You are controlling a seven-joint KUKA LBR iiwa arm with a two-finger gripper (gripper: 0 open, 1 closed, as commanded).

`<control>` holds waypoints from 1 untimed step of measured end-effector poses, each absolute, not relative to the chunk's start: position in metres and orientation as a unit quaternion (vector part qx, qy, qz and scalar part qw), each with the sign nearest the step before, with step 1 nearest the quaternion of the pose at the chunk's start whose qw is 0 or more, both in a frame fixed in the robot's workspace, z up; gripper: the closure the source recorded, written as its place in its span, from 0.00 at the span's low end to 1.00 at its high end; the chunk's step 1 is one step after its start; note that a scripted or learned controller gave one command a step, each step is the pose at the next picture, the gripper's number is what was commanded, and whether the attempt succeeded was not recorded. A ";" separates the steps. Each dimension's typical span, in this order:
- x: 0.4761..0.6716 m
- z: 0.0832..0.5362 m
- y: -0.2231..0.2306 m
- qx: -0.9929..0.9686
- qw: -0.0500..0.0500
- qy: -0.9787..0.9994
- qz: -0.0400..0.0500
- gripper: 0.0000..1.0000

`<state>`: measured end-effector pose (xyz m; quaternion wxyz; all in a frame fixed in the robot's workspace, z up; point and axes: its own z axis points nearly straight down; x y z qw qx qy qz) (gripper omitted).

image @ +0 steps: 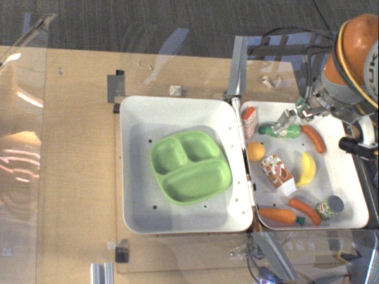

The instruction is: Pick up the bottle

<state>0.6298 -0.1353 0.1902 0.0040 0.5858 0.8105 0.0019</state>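
- You're seeing the glossy green plastic bottle [280, 131] lying at the right white bin's [355, 182] twelve o'clock.
- The metal gripper [294, 116] is touching it; jaw state unclear.
- The green three-compartment plate [190, 166] is sitting in the left bin [133, 158].

- The bottle [280, 131] is green with a white cap end.
- It lies on its side, lengthwise left to right.
- It rests in the far part of the right bin [355, 220].
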 end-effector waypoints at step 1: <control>0.669 0.090 -0.158 0.561 -0.002 0.828 -0.002 0.00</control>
